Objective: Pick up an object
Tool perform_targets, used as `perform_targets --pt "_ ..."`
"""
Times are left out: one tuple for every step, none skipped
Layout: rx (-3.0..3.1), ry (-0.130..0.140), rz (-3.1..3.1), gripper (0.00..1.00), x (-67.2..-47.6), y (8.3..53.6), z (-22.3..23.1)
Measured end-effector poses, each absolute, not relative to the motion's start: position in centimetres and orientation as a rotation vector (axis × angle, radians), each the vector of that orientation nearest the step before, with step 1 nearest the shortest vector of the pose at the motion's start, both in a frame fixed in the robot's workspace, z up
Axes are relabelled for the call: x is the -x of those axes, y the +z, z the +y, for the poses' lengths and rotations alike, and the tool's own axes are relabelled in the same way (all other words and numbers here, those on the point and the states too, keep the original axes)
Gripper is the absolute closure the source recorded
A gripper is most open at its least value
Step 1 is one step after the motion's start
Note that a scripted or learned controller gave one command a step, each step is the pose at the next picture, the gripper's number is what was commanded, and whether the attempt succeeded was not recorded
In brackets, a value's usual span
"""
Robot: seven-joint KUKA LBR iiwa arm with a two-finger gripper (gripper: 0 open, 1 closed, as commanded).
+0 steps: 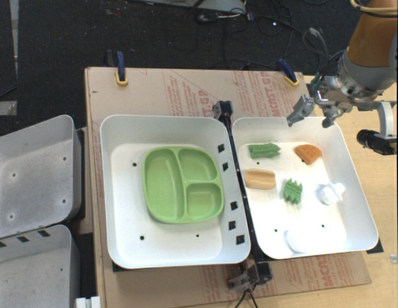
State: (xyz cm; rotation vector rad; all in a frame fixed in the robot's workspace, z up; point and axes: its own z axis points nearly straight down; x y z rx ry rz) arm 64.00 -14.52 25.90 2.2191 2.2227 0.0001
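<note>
Right bin (359, 210): white, shallow, on the surface (160, 85) just beside the left bin.
White disc (296, 240): lay nearest the front edge of the right bin.
White piece (329, 193): lay by the right wall, behind the disc.
Green toy (292, 190): sat mid-bin, left of the white piece.
Tan roll (260, 179): lay near the left wall, just beside the green toy.
Green leaf (264, 150): lay behind the roll, apart from it.
Orange piece (308, 153): lay toward the far right of the bin.
Left bin (122, 172): held a green tray (183, 184) with three compartments.
Tool (314, 113): hung above the right bin's far edge, fingers spread wide, nothing between them.
Arm (372, 37): entered from the right, orange band above the wrist.
</note>
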Motion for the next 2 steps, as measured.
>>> perform_targets --pt "-2.226 -0.006 2.223 0.0 -63.9 19.5 -14.8" --pt "-2.227 -0.006 2.223 0.0 -63.2 13.2 -15.1"
